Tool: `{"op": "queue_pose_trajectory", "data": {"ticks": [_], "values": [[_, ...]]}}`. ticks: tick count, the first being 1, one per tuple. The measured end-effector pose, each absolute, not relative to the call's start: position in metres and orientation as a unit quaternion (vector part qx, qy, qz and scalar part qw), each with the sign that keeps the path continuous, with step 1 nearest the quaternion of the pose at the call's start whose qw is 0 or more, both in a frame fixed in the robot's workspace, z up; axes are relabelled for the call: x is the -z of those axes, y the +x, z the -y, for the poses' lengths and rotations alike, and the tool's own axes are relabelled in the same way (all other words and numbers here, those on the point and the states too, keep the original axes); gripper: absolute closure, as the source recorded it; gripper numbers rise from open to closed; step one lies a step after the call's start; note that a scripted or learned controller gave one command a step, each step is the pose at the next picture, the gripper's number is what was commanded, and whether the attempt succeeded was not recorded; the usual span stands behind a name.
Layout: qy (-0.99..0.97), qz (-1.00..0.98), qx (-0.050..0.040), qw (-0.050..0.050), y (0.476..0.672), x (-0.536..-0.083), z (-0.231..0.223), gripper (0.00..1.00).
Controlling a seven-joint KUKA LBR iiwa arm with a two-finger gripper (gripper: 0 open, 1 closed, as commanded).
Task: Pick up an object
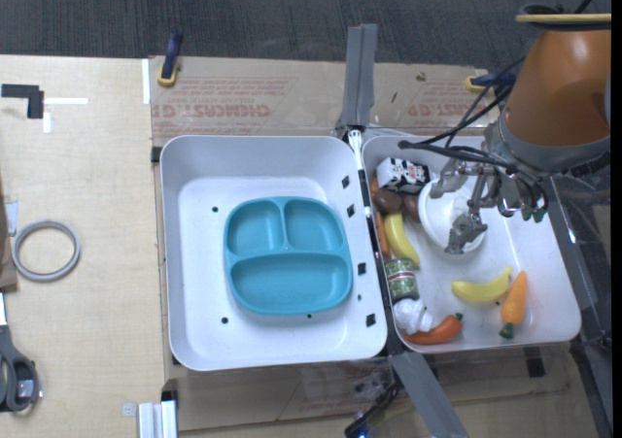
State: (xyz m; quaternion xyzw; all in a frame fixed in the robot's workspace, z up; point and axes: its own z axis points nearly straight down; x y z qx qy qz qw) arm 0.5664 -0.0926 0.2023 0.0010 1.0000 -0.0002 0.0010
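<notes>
Your gripper [466, 232] hangs over the right bin [544, 329], touching a white bowl [442, 215]. You cannot tell its state. A yellow banana [481, 287] lies just below it.

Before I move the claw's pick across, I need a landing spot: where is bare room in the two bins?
Left bin: bare floor rings the blue divided plate. Right bin: crowded along its left wall; a bare patch lies between the claw and the banana.
</notes>
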Motion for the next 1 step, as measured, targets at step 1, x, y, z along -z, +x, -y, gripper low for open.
{"op": "queue_pose_trajectory", "data": {"ticks": [1], "values": [[-0.047, -0.999, -0.0001, 0.001, 0.5063, -0.0917, 0.1385, 0.0]]}}
